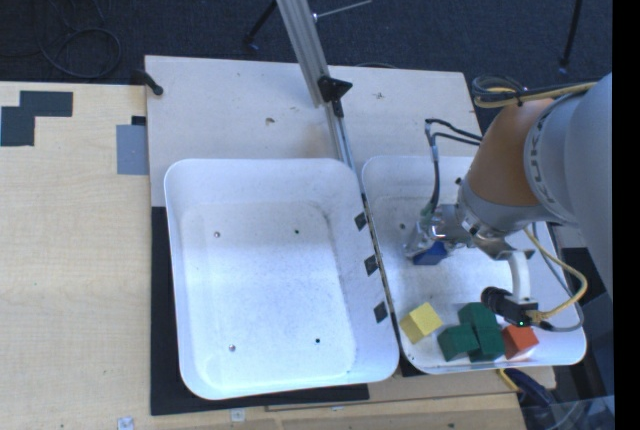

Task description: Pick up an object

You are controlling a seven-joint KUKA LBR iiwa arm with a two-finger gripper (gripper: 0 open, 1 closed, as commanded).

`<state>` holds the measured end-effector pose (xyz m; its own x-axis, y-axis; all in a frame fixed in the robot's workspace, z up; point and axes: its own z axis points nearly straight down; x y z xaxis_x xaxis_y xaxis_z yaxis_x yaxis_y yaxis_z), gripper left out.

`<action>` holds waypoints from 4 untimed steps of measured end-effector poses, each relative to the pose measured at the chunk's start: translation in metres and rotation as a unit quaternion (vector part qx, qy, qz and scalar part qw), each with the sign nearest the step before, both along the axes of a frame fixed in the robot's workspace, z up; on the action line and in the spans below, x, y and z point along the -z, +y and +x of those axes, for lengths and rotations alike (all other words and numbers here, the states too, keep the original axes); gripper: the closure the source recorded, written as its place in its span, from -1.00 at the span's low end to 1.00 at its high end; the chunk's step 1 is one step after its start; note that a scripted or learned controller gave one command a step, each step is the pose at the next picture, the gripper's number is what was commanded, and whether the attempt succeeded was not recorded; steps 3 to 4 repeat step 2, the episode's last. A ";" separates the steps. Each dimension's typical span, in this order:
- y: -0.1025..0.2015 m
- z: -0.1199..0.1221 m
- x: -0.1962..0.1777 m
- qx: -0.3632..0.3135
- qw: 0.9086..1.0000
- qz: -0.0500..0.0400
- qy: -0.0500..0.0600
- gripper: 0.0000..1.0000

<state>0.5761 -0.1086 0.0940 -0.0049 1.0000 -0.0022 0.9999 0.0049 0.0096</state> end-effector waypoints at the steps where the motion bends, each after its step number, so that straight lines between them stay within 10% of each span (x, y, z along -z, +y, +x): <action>1: 0.081 0.024 -0.101 -0.001 1.000 0.003 0.002 1.00; 2: 0.152 0.056 -0.096 -0.001 1.000 0.003 0.006 1.00; 4: 0.152 0.056 -0.096 -0.001 1.000 0.003 0.006 1.00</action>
